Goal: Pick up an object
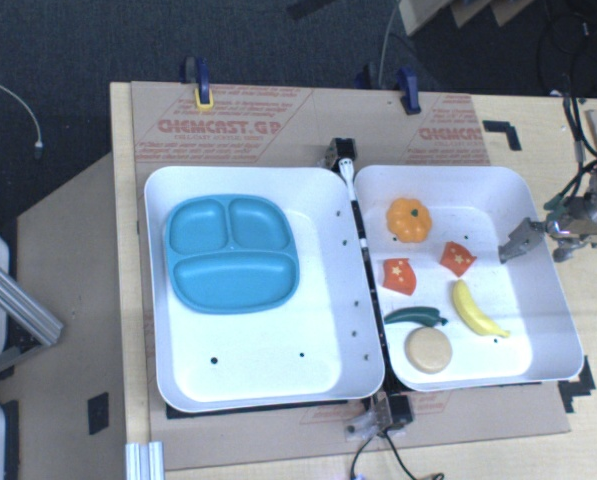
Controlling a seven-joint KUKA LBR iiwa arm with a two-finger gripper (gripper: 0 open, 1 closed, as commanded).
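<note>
Dark carpet surrounds a cardboard-topped bench [278, 118] carrying two white bins. At the right bin's far right edge, the gripper [526, 238] is partly visible; whether its fingers are spread or closed cannot be determined, and nothing is seen between them. Nearest to it lies a small red block [457, 258], then a yellow banana [477, 310], a second red block [399, 276], an orange pumpkin [409, 220], a green pepper [415, 316] and a tan disc [428, 350], all inside the right bin [548, 298]. These appear to be light, rigid toy pieces with smooth surfaces; grasp the nearest block across its flat sides. The left bin [318, 348] holds a blue divided plate [233, 253]. The arm is cut off at the frame edge.
</note>
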